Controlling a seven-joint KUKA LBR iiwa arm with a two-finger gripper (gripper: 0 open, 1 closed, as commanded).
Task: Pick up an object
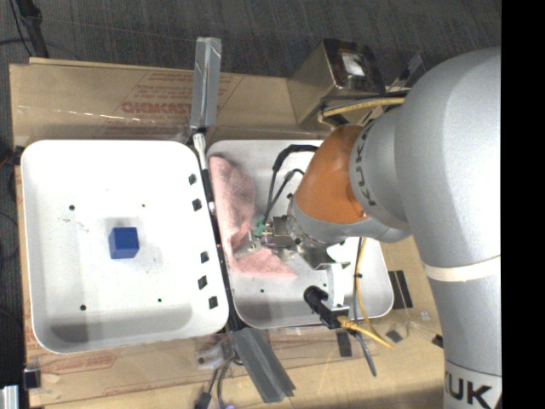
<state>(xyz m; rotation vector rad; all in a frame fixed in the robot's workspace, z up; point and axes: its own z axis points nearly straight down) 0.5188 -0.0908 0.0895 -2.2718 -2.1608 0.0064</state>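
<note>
pink cloth (pixel 234 203) lies crumpled against the left wall of the right bin (pixel 272 318), and the gripper (pixel 260 239) sits on it; i cannot tell its state. white floor lies open in the left bin (pixel 51 156) around a blue cube (pixel 124 242). "kuka" marks the arm (pixel 443 169).
</note>
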